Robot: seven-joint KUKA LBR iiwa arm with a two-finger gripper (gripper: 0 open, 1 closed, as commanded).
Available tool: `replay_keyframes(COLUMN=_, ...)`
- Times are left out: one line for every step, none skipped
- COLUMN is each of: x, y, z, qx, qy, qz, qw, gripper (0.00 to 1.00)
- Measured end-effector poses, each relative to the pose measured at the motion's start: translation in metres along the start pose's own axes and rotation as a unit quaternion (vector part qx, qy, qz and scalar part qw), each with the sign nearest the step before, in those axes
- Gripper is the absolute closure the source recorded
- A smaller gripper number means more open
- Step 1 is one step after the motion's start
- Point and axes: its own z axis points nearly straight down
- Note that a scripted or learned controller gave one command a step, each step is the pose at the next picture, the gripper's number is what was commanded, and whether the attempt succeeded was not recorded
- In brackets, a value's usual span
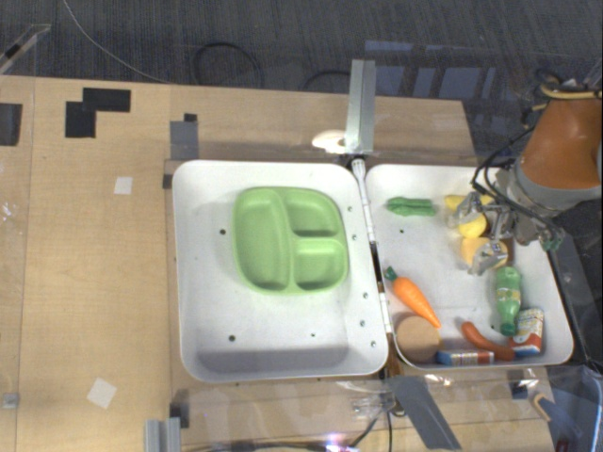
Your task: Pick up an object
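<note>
My gripper (478, 236) is low in the right bin (443, 182), near its far right side, under the grey wrist with the orange band. Its two metal fingers (461, 217) stand apart, open, on either side of a yellow toy fruit (470, 226) that lies on the bin floor. A green pickle-like piece (410, 206) lies to the left of it. A green bottle (508, 298) lies just in front of the gripper. The arm hides part of the yellow fruit.
The right bin also holds a carrot (415, 297), a round tan disc (417, 335), a red chili (485, 339), a small can (529, 330) and a marker (462, 357). In the left bin (203, 281) lies a green divided plate (287, 238).
</note>
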Motion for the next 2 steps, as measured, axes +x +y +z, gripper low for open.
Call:
replay_keyframes(x=0.004, y=0.011, z=0.010, qx=0.000, qy=0.003, qz=0.045, qw=0.9990, gripper=0.00)
replay_keyframes(x=-0.001, y=0.011, z=0.000, qx=0.001, qy=-0.001, qz=0.043, qw=0.9991, gripper=1.00)
